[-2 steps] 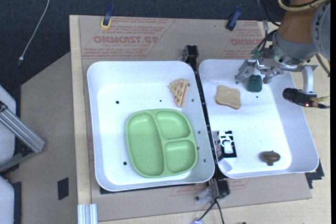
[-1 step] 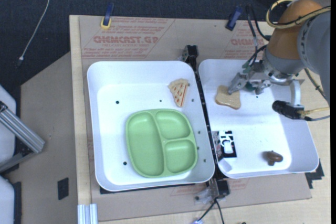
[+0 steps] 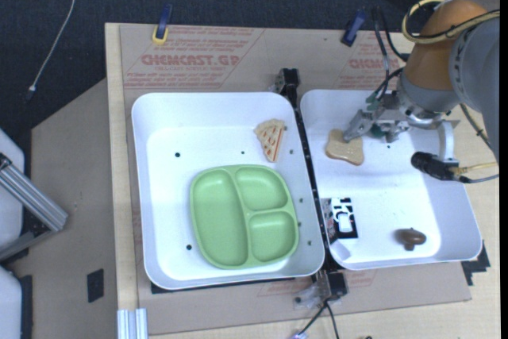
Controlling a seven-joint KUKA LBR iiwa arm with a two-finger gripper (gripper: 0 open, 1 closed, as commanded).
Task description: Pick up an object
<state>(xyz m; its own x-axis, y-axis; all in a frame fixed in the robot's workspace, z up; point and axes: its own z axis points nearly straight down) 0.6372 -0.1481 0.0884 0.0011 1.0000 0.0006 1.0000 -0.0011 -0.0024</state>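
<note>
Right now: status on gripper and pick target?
Gripper low in right bin, at tan food piece's upper edge. Grasp unconfirmed. Nothing crowding it.

The two shallow white plastic bins (image 3: pixel 159 171) look smooth and faintly glossy. The green three-part plastic plate (image 3: pixel 242 216) has a soft satin sheen. Beneath them, the brown printed cardboard sheet (image 3: pixel 127 91) on the bench is matt. The tan waffle-patterned wedge (image 3: pixel 271 138) looks ridged; the beige flat toy piece (image 3: pixel 344 148) looks smooth and dull.
</note>
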